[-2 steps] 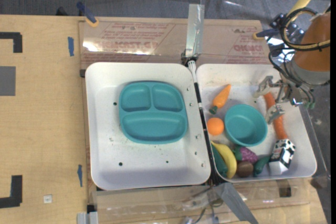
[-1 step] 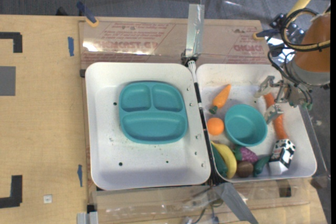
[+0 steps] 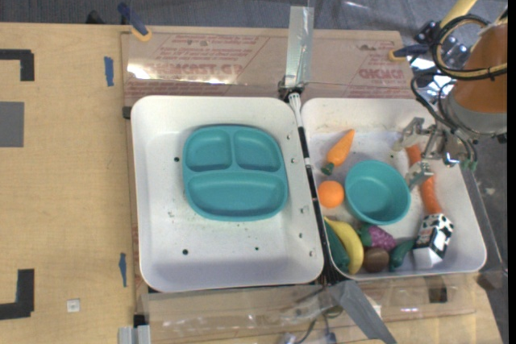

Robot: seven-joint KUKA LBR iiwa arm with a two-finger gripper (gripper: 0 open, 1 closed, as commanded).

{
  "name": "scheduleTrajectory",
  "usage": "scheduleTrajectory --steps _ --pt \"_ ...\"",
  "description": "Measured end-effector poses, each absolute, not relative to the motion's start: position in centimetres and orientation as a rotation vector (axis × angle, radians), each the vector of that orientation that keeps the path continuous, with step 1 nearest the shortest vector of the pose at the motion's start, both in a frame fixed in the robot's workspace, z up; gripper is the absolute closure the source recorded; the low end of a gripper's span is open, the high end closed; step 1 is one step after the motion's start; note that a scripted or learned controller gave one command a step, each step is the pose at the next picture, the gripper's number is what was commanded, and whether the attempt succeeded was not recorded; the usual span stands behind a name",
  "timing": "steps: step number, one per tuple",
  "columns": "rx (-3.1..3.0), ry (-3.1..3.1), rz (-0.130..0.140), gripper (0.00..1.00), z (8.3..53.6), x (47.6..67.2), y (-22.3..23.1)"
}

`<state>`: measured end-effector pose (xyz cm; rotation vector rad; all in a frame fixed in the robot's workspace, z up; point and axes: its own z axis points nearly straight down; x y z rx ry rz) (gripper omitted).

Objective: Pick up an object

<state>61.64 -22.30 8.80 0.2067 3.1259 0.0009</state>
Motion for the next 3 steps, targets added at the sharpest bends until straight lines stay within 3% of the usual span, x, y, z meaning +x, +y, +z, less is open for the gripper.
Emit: scheduleTrajectory --steps 1,2,3 --pt "0.204 3.111 -0.006 1.00 10.3 62.1 -22.3" --pt "0.203 3.113 -0.005 0.00 10.1 62.0 -22.3" --pt "0.436 3.102 0.000 0.00 8.8 61.9 -22.3"
